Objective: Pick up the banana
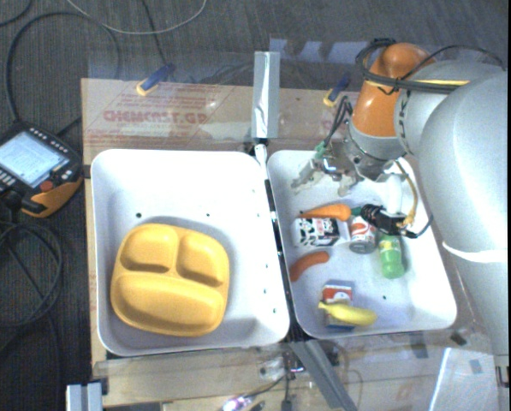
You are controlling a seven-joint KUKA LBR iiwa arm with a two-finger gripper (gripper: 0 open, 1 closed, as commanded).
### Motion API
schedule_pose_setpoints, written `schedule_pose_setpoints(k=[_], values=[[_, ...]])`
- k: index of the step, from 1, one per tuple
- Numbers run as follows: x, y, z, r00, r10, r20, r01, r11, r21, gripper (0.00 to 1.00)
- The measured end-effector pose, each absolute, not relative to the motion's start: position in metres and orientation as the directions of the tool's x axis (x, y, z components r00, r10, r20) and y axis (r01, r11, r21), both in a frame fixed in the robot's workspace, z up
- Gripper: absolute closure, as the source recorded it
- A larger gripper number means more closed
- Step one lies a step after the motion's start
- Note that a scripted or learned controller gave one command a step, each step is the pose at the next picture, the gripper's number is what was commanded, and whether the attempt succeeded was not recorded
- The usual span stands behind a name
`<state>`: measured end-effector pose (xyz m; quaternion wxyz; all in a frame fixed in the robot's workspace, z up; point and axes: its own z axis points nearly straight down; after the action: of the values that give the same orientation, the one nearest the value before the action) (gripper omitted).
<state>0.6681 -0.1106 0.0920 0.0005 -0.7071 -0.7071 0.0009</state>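
Banana (pixel 351 315) at near edge of right bin (pixel 426 302), well apart from gripper (pixel 323 171) at far end; gripper open/shut unclear.

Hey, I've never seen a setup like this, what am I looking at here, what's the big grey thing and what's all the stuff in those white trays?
You are looking down at a slant from one fixed camera above a bench. The big grey thing on the right is a robot arm with an orange band above its wrist. At its tip is a two-finger gripper, which hangs over the far end of the right bin; nothing shows between its fingers.

In that right bin lie small toy groceries: a carrot, a small milk carton, a can, a green bottle, a sausage, a small red box and the banana it is meant to pick up, at the near end.

The left bin holds a yellow divided tray. The gadget at far left is a handheld control pad.
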Motion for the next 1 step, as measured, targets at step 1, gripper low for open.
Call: schedule_pose_setpoints(k=[1], values=[[0.6121, -0.1562, 0.0885, -0.146, 0.989, -0.006, 0.989, 0.146, 0.010, 0.00]])
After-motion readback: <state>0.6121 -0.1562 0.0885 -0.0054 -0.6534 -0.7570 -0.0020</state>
